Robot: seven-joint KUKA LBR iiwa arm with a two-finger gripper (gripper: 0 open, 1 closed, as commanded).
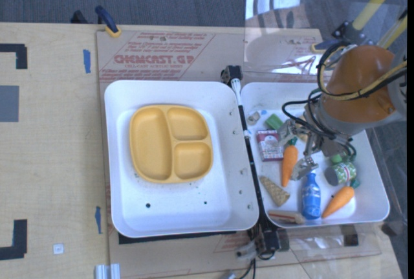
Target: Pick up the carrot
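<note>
We see the gripper [309,149] low over the right bin [376,188], right of frame centre, hanging from the grey arm with its orange band [358,81] that comes in from the upper right. Whether it is spread or closed we cannot tell; the metal parts there are too tangled with the cables to read. Just left of it, touching or nearly touching, lies a carrot [288,164], upright in the frame with its green top uppermost; we cannot tell if it is gripped. Left of that carrot sits a small red packet [270,144], and above it a green piece [273,121]. Below the gripper stands a blue bottle [311,193], with a second carrot [339,201] lying slantwise to its right near the bin's lower right corner. A tan wedge [275,189] lies left of the bottle. A green-and-white round thing [345,171] sits right of the gripper. Further out, the left bin [123,206] in the frame's middle holds a yellow divided plate [171,142].
</note>
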